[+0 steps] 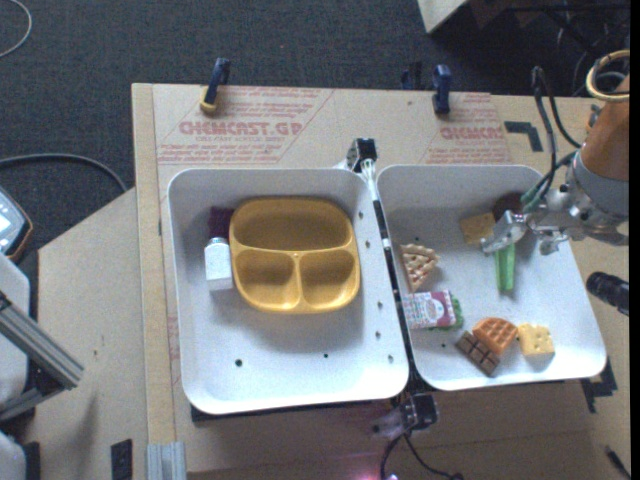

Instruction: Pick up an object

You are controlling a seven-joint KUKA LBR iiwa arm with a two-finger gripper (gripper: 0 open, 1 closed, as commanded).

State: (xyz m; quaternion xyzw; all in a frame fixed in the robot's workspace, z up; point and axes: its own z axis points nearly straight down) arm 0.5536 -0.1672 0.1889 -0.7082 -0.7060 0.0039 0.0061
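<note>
My gripper [523, 239] hovers over the upper right part of the right bin [575, 298], its two silvery fingers spread apart and open. A green stick-shaped toy [507, 268] lies on the bin floor just below the left finger [499, 238], not between the fingers. A tan block [477, 227] and a dark brown piece [507, 206] sit just left of the gripper. Lower in the bin lie a pie slice [418, 263], a pink carton [432, 310], an orange waffle [495, 332], a brown chocolate piece [478, 353] and a yellow cheese cube [537, 341].
The left bin [190, 348] holds a yellow divided plate [295, 253], a white bottle [218, 264] and a dark purple item [221, 217]. A ridge where the bins meet [385, 268] separates them. The arm's orange band [610, 138] rises at the right edge.
</note>
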